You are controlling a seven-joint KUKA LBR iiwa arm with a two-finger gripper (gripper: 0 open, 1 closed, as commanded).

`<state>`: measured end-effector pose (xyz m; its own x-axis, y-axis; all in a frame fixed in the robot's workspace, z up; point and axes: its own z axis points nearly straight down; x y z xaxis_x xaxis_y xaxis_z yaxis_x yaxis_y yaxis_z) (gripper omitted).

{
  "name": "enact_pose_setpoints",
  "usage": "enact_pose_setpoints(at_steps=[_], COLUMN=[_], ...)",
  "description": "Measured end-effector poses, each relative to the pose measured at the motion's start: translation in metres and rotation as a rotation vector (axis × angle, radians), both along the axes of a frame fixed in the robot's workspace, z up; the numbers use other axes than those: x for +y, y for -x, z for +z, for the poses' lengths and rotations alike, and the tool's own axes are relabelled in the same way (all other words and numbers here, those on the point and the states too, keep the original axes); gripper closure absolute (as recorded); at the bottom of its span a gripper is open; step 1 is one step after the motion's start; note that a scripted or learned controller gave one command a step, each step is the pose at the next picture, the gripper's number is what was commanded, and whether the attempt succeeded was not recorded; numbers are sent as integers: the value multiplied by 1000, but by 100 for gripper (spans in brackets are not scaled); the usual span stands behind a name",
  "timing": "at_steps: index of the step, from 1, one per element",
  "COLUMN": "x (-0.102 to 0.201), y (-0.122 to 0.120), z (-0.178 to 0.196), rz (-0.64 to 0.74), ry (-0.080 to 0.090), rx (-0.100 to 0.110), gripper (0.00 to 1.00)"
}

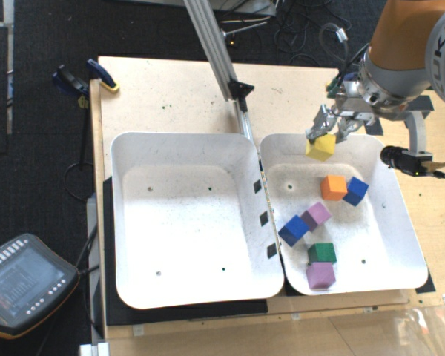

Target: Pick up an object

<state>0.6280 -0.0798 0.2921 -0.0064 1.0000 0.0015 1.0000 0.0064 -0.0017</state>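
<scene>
Fingers (pixel 328 130) gripping yellow cube (pixel 320 147), six cubes in right bin (pixel 400 228)

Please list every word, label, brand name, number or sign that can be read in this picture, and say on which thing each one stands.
No text can be read with certainty.
Arm: dark letters at the picture's right edge, cut off, unreadable.
Handheld control panel: screen and buttons too small and blurred.
Blocks, such as the yellow block: no writing visible.
</scene>
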Motion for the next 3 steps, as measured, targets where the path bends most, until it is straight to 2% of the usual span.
enact_pose_setpoints(at_steps=[1,2,3], x=[45,90,129], y=[13,32,57], z=[-17,-15,-32], rz=[0,-5,0], ry=[0,2,1], rx=[2,0,3], gripper=[100,100,100])
